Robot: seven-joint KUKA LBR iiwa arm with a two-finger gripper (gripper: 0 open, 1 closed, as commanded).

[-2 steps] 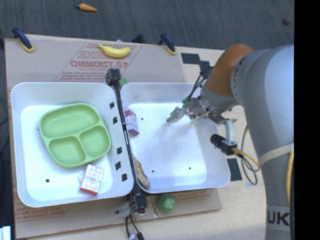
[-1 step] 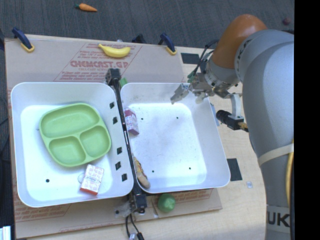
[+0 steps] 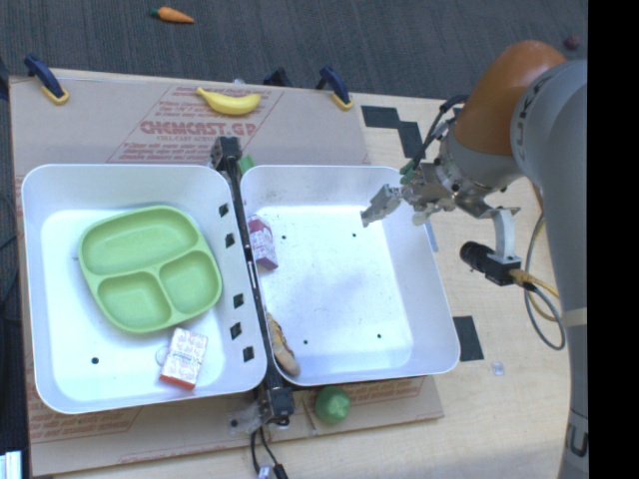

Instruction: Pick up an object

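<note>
claw (image 3: pixel 380 206) hangs over the right bin's (image 3: pixel 424 267) far right corner, can't tell its spread, nothing visibly in it; red-and-white packet (image 3: pixel 262 241) lies at the bin's left wall.

Bright, even overhead light, decent clarity overall.
Mild glare washing out the floor of the right bin (image 3: pixel 339 267), soft short shadows under the green tray (image 3: pixel 150 265) and along the bin walls. Slightly soft and grainy throughout, arm (image 3: pixel 519 98) a touch blurred, dark carpet up top pretty noisy.
</note>
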